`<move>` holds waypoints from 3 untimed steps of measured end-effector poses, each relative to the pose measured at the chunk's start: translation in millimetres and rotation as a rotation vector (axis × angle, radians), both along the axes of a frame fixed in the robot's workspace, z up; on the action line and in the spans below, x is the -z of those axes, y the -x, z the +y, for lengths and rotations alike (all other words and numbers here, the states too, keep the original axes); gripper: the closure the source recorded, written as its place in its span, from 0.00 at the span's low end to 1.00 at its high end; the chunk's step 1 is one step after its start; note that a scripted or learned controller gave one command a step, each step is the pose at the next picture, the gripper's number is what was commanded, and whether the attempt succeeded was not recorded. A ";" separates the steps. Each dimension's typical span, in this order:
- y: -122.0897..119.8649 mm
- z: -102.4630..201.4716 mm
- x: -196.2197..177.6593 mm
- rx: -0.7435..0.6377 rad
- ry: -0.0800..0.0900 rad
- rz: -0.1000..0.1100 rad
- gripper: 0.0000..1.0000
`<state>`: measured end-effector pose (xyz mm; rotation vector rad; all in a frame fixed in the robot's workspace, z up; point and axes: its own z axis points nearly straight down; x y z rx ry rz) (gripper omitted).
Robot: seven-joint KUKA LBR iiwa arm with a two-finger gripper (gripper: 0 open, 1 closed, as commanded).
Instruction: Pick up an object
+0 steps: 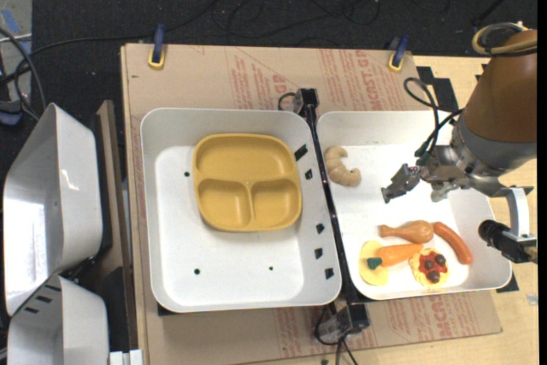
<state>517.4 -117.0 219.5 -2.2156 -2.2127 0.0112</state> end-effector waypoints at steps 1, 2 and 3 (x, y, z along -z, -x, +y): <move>-2.5 0.1 -5.6 -0.002 0.002 -0.012 0.00; 0.8 7.2 40.2 0.000 0.001 -0.008 0.00; 7.5 6.4 85.3 0.001 0.001 -0.007 0.00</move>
